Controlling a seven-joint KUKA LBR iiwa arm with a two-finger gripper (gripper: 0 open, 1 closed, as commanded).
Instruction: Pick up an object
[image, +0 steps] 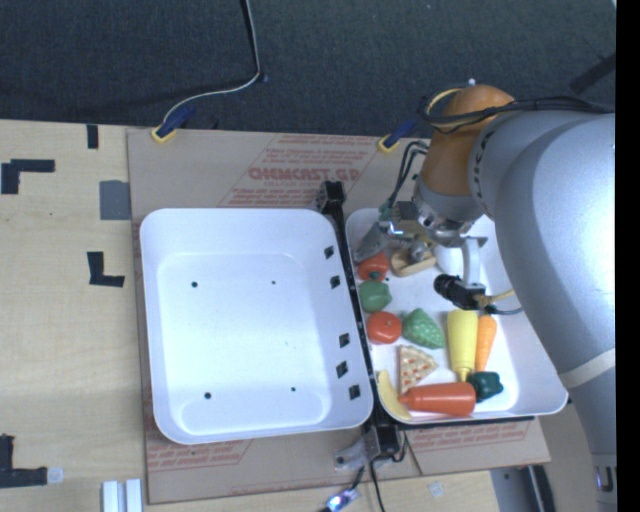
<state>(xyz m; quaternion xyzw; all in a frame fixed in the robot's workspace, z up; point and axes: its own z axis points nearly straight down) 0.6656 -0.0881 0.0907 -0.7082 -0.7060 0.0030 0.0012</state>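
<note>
Nearest you, at 6 o'clock of the right bin (545, 400), lies a long red pepper (438, 398), touching a yellow banana (388, 396) on its 9 o'clock side and a dark green piece (486, 384) at its 3 o'clock end. Just above the pepper sits a pizza slice (413, 366). At 3 o'clock of the slice you have a yellow corn cob (462, 340) and an orange carrot (485, 341), side by side and touching. A green leafy piece (423, 328) lies at 12 o'clock of the slice, with a red tomato (384, 326) just beside it at 9 o'clock. Above the tomato comes a green round piece (374, 296), then a small red piece (374, 267), both close to the bin's left wall.

Your gripper (392, 235) is down in the bin's 11 o'clock corner, just above the small red piece and beside a tan piece (413, 261). Whether the claw is spread or closed, you cannot tell. The grey arm (550, 210) covers the bin's 3 o'clock side.

Left bin (160, 300) sits at 9 o'clock of the right one, their walls touching. Both rest on a cardboard sheet (280, 175).
</note>
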